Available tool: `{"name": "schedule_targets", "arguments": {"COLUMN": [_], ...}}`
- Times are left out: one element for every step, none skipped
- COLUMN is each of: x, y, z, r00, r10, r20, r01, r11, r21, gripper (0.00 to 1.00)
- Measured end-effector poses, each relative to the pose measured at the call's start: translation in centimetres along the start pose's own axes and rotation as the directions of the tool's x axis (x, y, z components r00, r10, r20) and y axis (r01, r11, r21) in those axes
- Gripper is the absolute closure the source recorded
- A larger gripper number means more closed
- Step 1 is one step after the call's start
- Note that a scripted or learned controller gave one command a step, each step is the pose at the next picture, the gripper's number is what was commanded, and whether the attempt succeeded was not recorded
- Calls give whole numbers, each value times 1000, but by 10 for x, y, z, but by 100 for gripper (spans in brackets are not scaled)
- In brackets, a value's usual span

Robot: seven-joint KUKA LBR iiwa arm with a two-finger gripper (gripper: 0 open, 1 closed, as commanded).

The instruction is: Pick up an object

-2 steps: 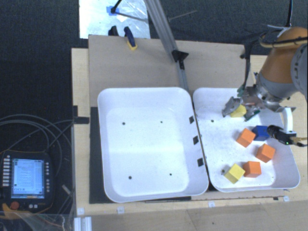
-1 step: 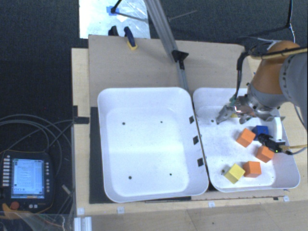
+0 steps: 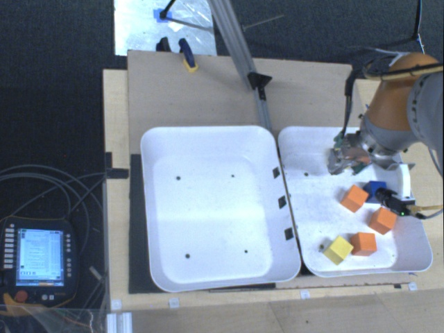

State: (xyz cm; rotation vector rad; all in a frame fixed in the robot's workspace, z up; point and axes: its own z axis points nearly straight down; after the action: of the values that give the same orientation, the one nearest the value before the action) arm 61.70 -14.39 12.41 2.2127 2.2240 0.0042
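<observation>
Several small blocks lie in the right bin [image 3: 298, 141]. An orange cube [image 3: 354, 198] sits near its middle, with a blue block [image 3: 375, 189] just right of it. A second orange cube [image 3: 382, 220] and a third [image 3: 363, 243] lie lower right. A yellow cube [image 3: 338, 250] rests near the front wall. My gripper [image 3: 345, 159] hangs low over the bin's upper part, up and left of the first orange cube and apart from it. Nothing shows in its grasp.
The left bin [image 3: 149, 148] stands beside the right one, sharing a divider with black clips [image 3: 283, 202]. A grey pole [image 3: 236, 37] slants over the bench's back edge. A teach pendant [image 3: 38, 259] and cables lie on the floor at left.
</observation>
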Motion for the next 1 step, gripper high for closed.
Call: {"name": "schedule_targets", "arguments": {"x": [-1], "y": [7], "z": [-65], "r00": [1000], "r10": [0], "r20": [1], "r01": [0], "r11": [1000], "r21": [-4], "gripper": [100]}}
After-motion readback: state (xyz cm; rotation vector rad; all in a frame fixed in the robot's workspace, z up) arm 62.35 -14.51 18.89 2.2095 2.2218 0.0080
